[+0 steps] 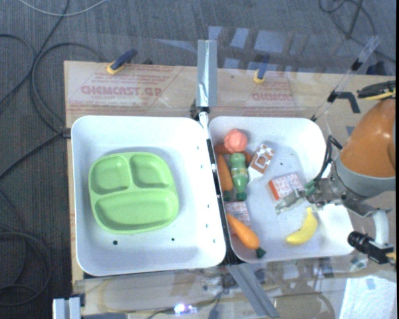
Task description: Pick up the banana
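The banana (pixel 303 229) lay in the right bin (pixel 314 130), near its lower right corner, curved and tilted with its upper tip pointing toward the arm. The gripper (pixel 294 198) hovered just above and left of that tip, reaching in from the right below the orange band of the arm (pixel 372 145); whether it was wide or narrow could not be told, and nothing was seen held in it. Just beside the gripper, to its upper left, sat a small red and white packet (pixel 284 185), close enough to crowd the approach. Farther up lay a small white and brown box (pixel 261 158). Along the left wall of the same bin stood a crowded row: a pink round item (pixel 236 140) at the top, a green bottle (pixel 239 175) beneath it, an orange carrot (pixel 223 173) against the wall beside the bottle, and a second carrot (pixel 244 232) lower down, lying at a slant near the bottom edge. These were well apart from the banana. The left bin (pixel 86 244) held a green divided plate (pixel 134 191).
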Available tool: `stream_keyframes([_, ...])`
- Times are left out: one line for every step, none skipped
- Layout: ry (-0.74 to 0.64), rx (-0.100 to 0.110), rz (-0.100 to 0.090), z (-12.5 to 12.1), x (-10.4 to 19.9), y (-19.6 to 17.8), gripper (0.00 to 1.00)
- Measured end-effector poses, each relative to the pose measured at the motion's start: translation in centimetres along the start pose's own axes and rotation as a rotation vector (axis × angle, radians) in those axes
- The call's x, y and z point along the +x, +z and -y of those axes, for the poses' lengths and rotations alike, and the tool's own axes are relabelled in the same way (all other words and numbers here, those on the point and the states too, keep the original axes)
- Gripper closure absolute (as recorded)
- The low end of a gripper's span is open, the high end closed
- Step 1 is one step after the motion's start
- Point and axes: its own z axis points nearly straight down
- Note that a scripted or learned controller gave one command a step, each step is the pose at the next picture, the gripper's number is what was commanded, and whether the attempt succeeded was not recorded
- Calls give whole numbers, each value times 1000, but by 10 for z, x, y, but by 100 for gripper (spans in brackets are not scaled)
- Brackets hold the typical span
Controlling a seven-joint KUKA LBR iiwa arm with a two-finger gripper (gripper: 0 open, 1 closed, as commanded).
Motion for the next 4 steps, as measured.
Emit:
stream_keyframes([-221,-11,3,-2,-37,60,0])
stream_keyframes([458,-23,5,-6,-17,59,0])
stream_keyframes([223,-7,-8,-2,-31,59,0])
stream_keyframes([474,0,2,-32,3,-3,0])
